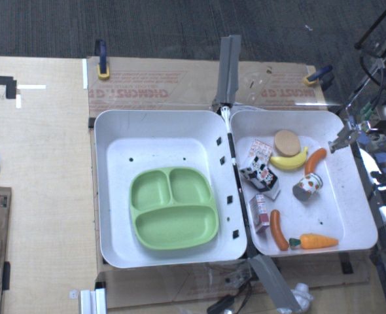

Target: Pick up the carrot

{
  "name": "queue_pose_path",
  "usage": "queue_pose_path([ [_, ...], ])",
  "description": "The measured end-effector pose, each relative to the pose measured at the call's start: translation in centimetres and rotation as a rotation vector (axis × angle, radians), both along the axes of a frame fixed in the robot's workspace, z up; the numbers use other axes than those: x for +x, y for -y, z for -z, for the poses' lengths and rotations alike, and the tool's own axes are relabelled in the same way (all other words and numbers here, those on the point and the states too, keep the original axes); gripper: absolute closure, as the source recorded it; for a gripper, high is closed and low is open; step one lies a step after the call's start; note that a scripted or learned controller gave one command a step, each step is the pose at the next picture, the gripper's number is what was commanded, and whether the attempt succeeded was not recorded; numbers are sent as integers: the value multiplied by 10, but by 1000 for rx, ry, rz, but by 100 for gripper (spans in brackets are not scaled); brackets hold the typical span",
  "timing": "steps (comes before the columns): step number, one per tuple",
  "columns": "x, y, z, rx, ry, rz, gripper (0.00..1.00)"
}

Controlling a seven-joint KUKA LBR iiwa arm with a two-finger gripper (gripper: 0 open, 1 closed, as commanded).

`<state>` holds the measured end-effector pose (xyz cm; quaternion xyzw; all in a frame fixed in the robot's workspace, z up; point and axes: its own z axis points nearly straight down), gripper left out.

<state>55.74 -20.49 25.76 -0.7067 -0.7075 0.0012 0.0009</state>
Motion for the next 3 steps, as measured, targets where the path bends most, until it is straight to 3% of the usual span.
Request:
queue_pose_path([
  [1, -30, -43, 166, 1, 2, -182, 0],
  [2, 84, 2, 165, -1, 4, -157, 0],
  [3, 89, 3, 64, -2, 3, 62, 0],
])
